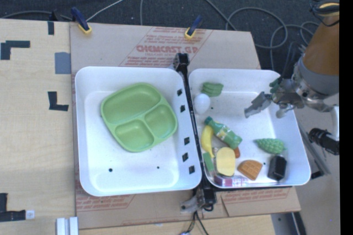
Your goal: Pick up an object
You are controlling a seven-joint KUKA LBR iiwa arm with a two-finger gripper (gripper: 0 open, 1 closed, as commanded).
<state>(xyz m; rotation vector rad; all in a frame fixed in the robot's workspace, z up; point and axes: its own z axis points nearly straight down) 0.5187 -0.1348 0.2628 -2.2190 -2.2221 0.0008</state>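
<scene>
The gripper [268, 105] hangs over the right bin [242, 75], jaws spread apart and holding nothing. The green bumpy toy [270, 145] lies just below it, untouched.

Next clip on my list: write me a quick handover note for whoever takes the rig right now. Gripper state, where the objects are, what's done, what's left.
Gripper: open, holding nothing, above the upper part of the right bin.
Objects in the right bin: white ball and green piece near the divider; banana, green bottle and yellow piece clustered low left; orange piece, black object and green bumpy toy low right.
Left bin: green divided plate.
Done: nothing picked yet.
Left: come down on one object, close, lift.
</scene>
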